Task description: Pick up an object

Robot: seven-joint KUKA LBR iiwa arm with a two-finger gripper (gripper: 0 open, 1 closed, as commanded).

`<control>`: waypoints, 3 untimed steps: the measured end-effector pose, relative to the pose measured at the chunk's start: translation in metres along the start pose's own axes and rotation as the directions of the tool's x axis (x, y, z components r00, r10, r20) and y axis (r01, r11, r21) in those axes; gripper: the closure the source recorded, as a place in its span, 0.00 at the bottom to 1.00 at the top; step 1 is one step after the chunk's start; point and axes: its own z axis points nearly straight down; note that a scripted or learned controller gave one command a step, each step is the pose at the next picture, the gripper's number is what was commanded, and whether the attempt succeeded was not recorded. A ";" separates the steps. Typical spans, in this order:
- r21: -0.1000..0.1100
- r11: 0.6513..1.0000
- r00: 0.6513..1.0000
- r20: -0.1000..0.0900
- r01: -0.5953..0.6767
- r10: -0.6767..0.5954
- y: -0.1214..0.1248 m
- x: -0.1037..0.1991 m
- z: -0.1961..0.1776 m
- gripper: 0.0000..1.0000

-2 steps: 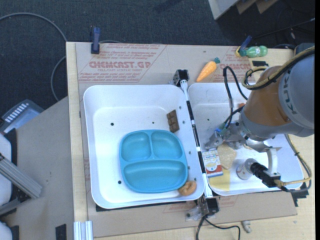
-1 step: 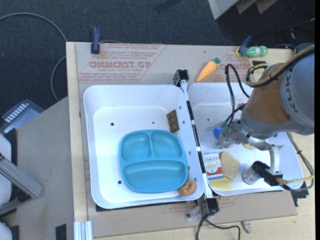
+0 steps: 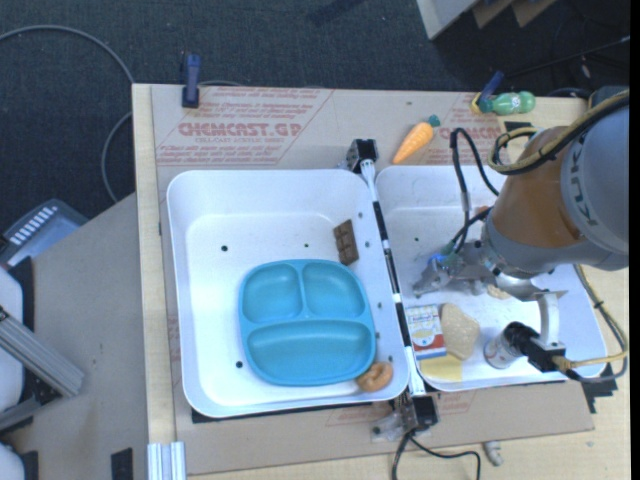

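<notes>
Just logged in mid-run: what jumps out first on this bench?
The blue divided plate fills the near half of the left bin. The grey and orange arm looms over the right bin, above small food items near its front edge. An orange toy carrot lies behind the bins.

You see two glossy white plastic bins (image 3: 200, 298), a smooth matt blue plastic plate (image 3: 305, 323), a printed paper carton (image 3: 425, 330), and the counter (image 3: 240, 128) under brown printed paper film.
</notes>
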 end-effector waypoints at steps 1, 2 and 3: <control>0.000 1.000 1.000 0.001 0.001 -0.001 0.063 -0.042 0.004 0.00; -0.002 1.000 1.000 0.001 0.002 -0.002 0.063 -0.042 -0.006 1.00; -0.002 1.000 1.000 0.001 0.002 -0.002 0.063 -0.042 -0.006 0.00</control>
